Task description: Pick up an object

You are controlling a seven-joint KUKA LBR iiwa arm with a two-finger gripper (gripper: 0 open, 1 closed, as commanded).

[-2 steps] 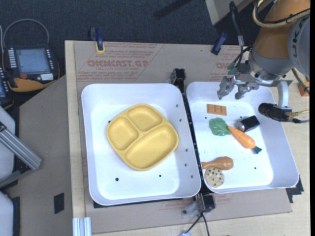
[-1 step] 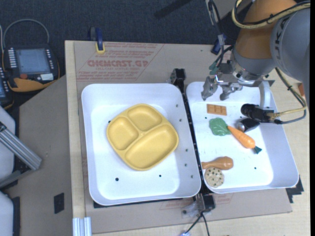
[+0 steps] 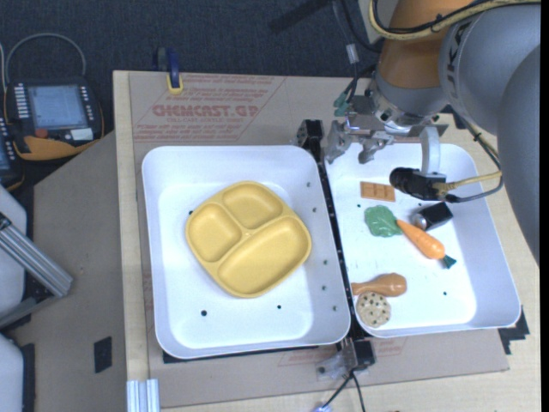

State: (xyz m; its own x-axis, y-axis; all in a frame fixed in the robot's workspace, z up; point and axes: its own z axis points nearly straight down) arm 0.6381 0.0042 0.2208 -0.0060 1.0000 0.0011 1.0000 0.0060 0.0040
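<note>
The end effector (image 3: 358, 147) hangs at the upper edge of the right bin (image 3: 480, 303), fingers spread and pinching nothing — likely poised above the pile. Candidate objects lie in the right half of the frame: a cracker (image 3: 377, 192), green piece (image 3: 380, 222), carrot (image 3: 423, 239), drumstick (image 3: 380, 286) and cookie (image 3: 373, 309). The yellow tray (image 3: 248, 238) fills the left bin (image 3: 167, 256).

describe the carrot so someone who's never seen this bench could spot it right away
Look in the right-hand white bin, the one without the yellow divided plate. Near its middle lies the carrot, slanted, just right of a green leafy piece. It is the only orange, tapered thing there, with a small dark green tip at its lower end.
</note>
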